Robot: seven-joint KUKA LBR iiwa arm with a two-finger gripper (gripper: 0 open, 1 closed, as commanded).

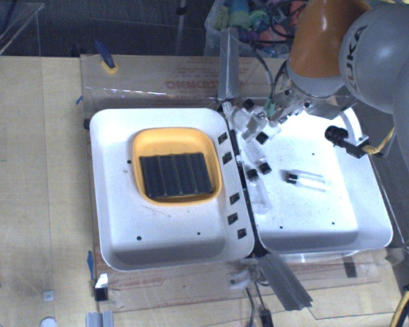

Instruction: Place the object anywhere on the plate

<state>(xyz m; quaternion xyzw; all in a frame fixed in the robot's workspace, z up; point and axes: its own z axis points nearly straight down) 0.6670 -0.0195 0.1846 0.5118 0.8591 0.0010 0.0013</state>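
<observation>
From the overhead camera view, the grey arm (368,53) with its orange band reached in from the right and bent down over the far left corner of the right bin (341,223). The fingers (259,125) hung there close to the divider between the two bins, but glare and clutter made it impossible to tell how far apart they stood or whether anything sat between them. Nearer the camera and to the right of the fingers, a small clear tube-like object with a dark end (305,178) lay flat on the right bin's floor, apart from them. To the left of the fingers, across the divider, the yellow plate (177,136) rested in the left bin (116,230), bearing a dark ribbed slab (175,174). Both bins sat on the pale wooden surface (34,182).
</observation>
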